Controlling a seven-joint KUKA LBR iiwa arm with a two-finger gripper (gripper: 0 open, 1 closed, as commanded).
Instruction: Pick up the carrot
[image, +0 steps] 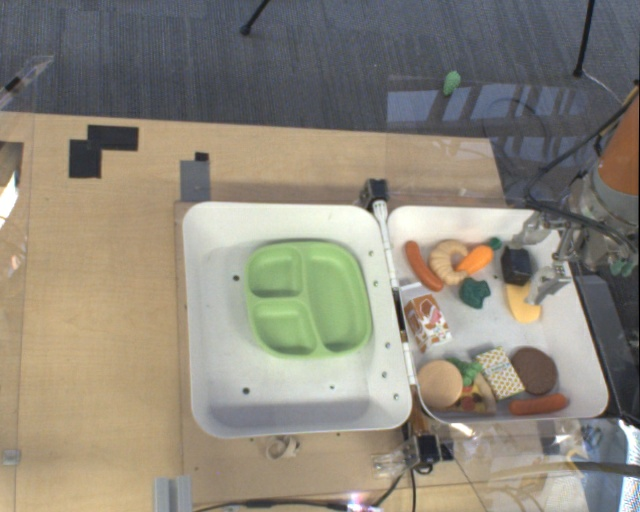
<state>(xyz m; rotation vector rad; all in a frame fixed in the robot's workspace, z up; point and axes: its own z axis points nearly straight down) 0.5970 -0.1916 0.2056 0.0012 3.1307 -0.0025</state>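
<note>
1. Two shallow white bins sit side by side on a wooden bench, seen from above at a slant
2. The left bin holds a light green divided plate with three compartments, lying flat near the bin's middle
3. The right bin is crowded with toy food
4. The carrot lies near the top of the right bin, orange with a green tip pointing toward the arm, resting against a pale croissant
5. A reddish sausage lies at a slant just left of the croissant, and a dark green broccoli piece sits just below the carrot
6. To the right of the carrot are a small black object and a yellow cheese wedge
7. Lower down sit a small printed carton, a burger bun, a brown patty and another red sausage
8. The gripper reaches in from the right over the bin's upper right part, near the black object and cheese, apart from the carrot
9. Its two fingers stand spread apart with nothing between them
</note>
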